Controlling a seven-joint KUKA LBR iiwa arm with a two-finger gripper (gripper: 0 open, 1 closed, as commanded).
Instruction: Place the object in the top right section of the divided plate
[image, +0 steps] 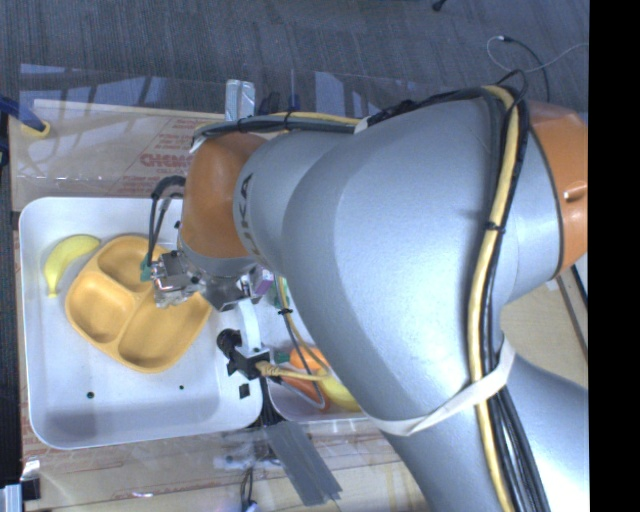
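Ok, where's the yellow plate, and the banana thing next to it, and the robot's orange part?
Divided plate (100, 300): camera view, on the floor of its left section.
Yellow banana-like object (62, 260): camera view, on its curved middle, beside the plate's left edge.
Arm's orange band (212, 205): camera view, on its rounded side above the wrist.

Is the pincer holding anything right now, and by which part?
Cannot be told: the pincer sits low over the divided plate, with the arm hiding its tips.
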